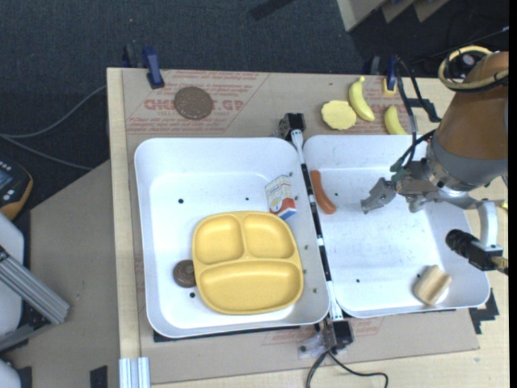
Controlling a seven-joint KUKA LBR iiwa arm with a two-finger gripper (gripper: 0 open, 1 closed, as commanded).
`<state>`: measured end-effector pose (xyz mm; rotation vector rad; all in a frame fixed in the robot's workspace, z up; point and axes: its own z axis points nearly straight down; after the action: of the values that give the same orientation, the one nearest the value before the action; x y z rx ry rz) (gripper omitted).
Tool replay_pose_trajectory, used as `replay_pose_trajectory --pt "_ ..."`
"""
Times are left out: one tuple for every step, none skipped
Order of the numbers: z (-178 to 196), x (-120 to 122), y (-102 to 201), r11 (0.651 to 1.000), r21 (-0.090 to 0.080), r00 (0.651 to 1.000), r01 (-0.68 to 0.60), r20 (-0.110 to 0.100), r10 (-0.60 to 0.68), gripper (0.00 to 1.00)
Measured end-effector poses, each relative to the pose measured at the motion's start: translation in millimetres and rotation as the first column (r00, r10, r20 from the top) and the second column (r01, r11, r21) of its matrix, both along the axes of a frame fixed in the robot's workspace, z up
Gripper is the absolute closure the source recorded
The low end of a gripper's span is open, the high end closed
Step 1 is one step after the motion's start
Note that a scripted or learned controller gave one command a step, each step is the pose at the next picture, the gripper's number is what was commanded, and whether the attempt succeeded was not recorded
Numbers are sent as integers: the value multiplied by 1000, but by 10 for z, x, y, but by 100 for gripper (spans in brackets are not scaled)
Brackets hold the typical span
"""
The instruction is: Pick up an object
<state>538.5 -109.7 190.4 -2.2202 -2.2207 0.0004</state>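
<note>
My gripper (396,200) hangs over the far middle of the right bin (380,293). Its fingers (374,200) are spread open with nothing between them. An orange-red sausage (323,193) lies to the gripper's left, by the bin's left wall. A tan bread roll (431,284) rests in the near right corner of the same bin. In the left bin (157,217) sit a yellow divided plate (246,262), a small brown cookie (184,274) at the plate's left edge, and a small white carton (280,195) just beyond the plate.
On the cardboard beyond the bins lie two bananas (363,100) (393,120), a yellow slice (339,115) and a brown disc (192,102). A blue clamp (151,67) grips the far left edge. The arm's orange body (477,115) looms over the right bin's far right corner.
</note>
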Motion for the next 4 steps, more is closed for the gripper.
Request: replay_pose_trajectory --pt "-1116 538 67 1000 0 1000 -3 0 3 0" --pt "-1052 1041 -11 1000 -3 1000 -3 8 3 0" --pt "-1053 1295 129 1000 -2 1000 -2 6 2 0" --pt "-1053 1278 158 1000 -2 1000 -1 2 1 0"
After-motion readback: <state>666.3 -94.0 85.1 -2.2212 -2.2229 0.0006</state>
